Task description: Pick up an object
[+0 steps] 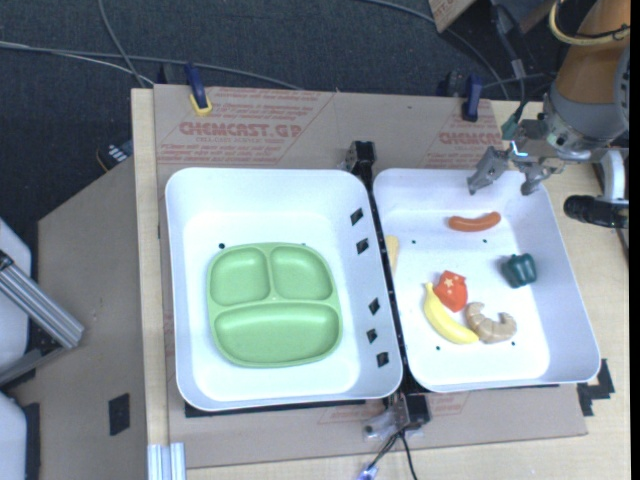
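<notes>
A long, slim reddish-orange toy sausage lies in the right shallow white bin, in that bin's far half, just below and slightly left of the two-finger gripper. It is smooth and glossy, gently curved with its ends turned up a little, and it lies crosswise on the bin floor, apart from the other items. The gripper hangs over the bin's far edge with its two fingers spread apart and nothing between them; the sausage is near the fingertips but not touching them.

Nearer the camera in the same bin lie a small dark green toy pepper toward the right wall, a red toy strawberry-like piece touching a curved yellow plastic banana, and a pale tan curled toy shrimp just beside the banana's lower end. A small pale yellow piece rests against the bin's left wall.

The left shallow white bin holds a light green three-compartment plastic tray. The grey arm with its orange band reaches in from the upper right.
</notes>
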`<state>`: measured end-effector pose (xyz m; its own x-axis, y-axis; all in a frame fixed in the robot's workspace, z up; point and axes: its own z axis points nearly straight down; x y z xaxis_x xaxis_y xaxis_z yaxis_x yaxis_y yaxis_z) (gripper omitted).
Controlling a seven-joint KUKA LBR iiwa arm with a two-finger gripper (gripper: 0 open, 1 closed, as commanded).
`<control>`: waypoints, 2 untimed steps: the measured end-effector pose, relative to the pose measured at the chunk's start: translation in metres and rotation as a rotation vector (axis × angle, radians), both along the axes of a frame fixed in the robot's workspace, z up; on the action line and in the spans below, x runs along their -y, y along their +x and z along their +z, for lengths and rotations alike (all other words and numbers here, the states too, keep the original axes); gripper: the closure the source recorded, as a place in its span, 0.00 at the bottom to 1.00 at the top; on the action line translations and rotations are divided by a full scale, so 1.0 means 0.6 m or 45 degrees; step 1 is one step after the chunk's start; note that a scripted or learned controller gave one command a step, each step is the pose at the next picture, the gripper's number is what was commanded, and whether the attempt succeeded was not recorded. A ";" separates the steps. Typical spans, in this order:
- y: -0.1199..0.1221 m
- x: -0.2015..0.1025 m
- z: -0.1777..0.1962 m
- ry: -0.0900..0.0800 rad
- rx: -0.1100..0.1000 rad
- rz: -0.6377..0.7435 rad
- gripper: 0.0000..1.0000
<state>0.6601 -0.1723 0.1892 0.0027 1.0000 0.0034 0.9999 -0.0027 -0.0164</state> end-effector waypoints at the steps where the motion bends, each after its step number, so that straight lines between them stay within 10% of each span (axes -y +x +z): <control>1: 0.006 -0.001 0.017 -0.004 0.020 0.004 0.00; 2: 0.000 0.000 -0.054 -0.003 0.014 0.004 0.00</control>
<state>0.6598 -0.1725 0.1571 -0.0003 1.0000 0.0012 1.0000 0.0003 -0.0051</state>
